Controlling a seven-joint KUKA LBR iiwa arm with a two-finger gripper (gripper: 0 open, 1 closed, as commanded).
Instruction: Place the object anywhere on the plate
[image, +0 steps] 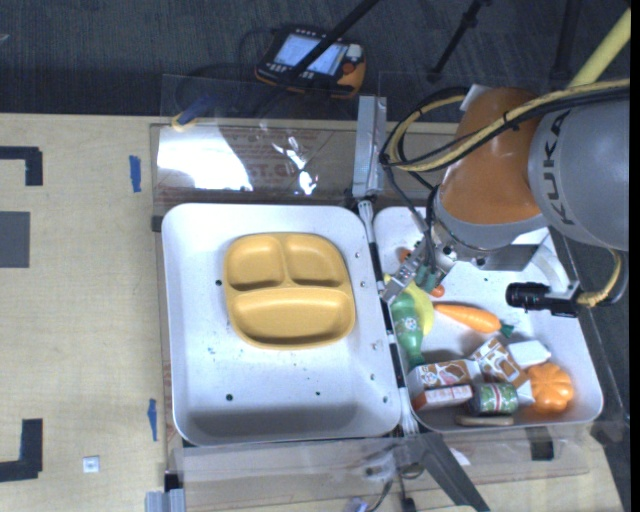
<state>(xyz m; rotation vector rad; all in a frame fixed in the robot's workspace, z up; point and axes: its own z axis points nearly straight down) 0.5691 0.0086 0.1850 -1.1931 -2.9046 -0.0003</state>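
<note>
— Orange pumpkin (552, 388) and cartons (445, 385) crowd the lower right bin (585, 350); the gripper (428, 268) hovers above a green bottle (408, 318).
— Picking, probably; jaw state unclear. Afterward, carry it left to the yellow plate (290, 290).

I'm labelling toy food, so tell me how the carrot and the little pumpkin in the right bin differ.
The carrot is long and tapered, lying on its side across the middle of the right bin; the pumpkin is squat and rounded, sitting near the bin's front right corner. The carrot lies mostly apart from the clutter, while the pumpkin is pressed against the small cartons. Both are orange.
</note>
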